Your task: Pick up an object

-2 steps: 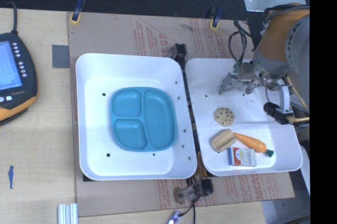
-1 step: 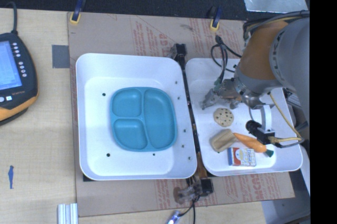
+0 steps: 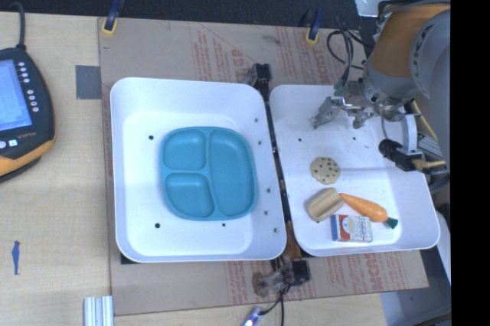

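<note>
The bench [image 3: 61,187] carries 2 shallow white bins, and the right bin [image 3: 295,164] serves as the landmark here. The left bin [image 3: 130,164] sits touching its left edge and holds a blue divided plate [image 3: 208,171] with 3 compartments, lying flat in the middle, likely as a drop-off spot. The arm [image 3: 409,34], grey with an orange band, leans in over the right bin's far right corner. Its gripper [image 3: 329,112] hangs above the bin's far, bare stretch of floor, with nothing between the fingers; their tips look slightly spread, so I judge it open and empty.

4 candidate objects cluster in the right bin's near half, well apart from the gripper. The carrot [image 3: 366,207] lies slanted, just beside the bread roll [image 3: 323,203]. The small carton [image 3: 351,228] lies flat against the near wall, just below the carrot. The cookie [image 3: 325,169] lies closest to the gripper and stands clear of the others, which makes it the easiest pick.
</note>
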Robot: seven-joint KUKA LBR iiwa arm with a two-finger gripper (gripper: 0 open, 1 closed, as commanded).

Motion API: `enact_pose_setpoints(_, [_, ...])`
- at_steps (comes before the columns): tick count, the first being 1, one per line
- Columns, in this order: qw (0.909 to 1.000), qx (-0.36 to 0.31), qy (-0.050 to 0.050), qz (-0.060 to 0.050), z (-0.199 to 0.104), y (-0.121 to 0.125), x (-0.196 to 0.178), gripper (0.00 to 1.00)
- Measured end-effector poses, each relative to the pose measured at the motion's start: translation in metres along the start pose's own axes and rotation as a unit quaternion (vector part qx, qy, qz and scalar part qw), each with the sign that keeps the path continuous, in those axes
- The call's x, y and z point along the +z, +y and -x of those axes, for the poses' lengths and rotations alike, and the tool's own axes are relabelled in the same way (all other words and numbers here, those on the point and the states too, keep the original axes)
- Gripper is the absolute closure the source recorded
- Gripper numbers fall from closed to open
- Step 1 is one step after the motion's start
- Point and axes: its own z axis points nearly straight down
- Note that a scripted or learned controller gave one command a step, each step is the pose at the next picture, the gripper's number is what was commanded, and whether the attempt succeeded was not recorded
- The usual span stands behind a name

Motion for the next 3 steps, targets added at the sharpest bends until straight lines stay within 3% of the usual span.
enact_pose_setpoints(1, [1.0000,0.000,0.000,-0.001,-0.038,-0.060,-0.032,0.00])
enact_pose_setpoints(2, [1.0000,0.000,0.000,-0.002,-0.029,-0.080,0.019,0.00])
enact_pose_setpoints(3, [1.0000,0.000,-0.002,0.001,-0.027,-0.078,0.005,1.00])
